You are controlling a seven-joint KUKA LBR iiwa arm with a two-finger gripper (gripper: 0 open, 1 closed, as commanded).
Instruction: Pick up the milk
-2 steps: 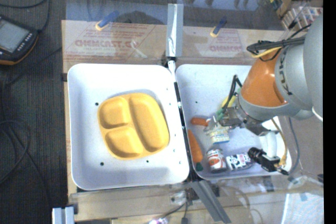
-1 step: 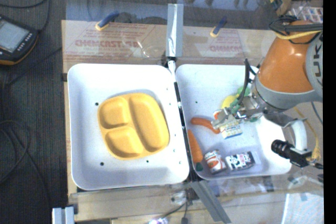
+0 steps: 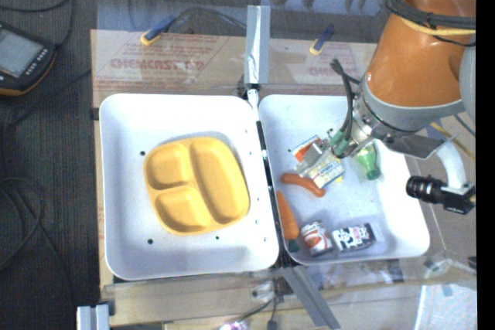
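The milk (image 3: pixel 319 161) is a small white carton with orange and yellow print. It lies tilted in the middle of the right bin (image 3: pixel 402 232). My gripper (image 3: pixel 343 141) hangs low over the bin, just up and to the right of the carton and against its upper right end. The big orange wrist band above hides much of the gripper. I see nothing lifted off the bin floor.
A green bottle (image 3: pixel 368 162) lies right of the gripper. A sausage (image 3: pixel 302 183), a carrot (image 3: pixel 287 216), a red can (image 3: pixel 314 237) and a dark packet (image 3: pixel 354 236) lie nearer the front. The left bin (image 3: pixel 124 243) holds a yellow divided tray (image 3: pixel 198 183).
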